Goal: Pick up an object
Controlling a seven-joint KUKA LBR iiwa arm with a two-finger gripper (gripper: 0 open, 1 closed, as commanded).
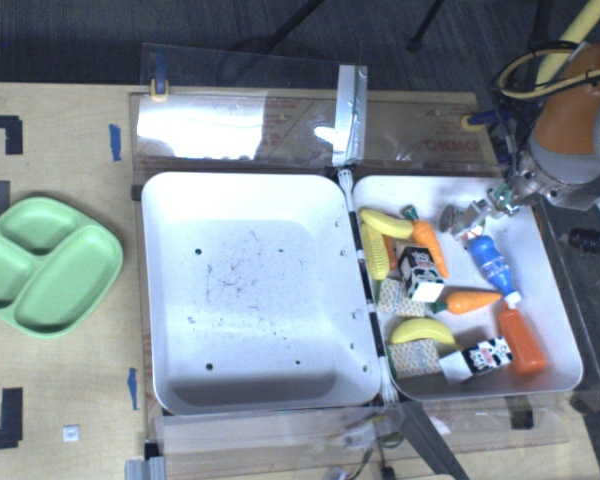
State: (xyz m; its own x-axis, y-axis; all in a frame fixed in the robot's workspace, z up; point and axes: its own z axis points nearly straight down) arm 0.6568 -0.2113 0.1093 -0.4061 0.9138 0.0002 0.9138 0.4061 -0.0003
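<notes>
The right white bin (560, 298) holds several toys. A yellow banana (385, 224) and an orange carrot (429, 245) lie at its back left, beside a corn cob (378, 257) and a black-and-white patterned box (417, 266). A blue bottle (489, 260) lies just below my gripper (462, 222). Further forward are a second carrot (470, 301), an orange bottle (521, 341), a second banana (423, 331) and another cow-patterned piece (488, 356). My gripper hangs over the bin's back middle, fingers apart, with nothing between them.
The left white bin (250, 288) sits beside the right one, with a ridge between them. A green divided plate (45, 265) rests on the bench at far left. Clear panels and a metal post (350, 113) stand behind the bins. The arm's body (570, 133) is at the right.
</notes>
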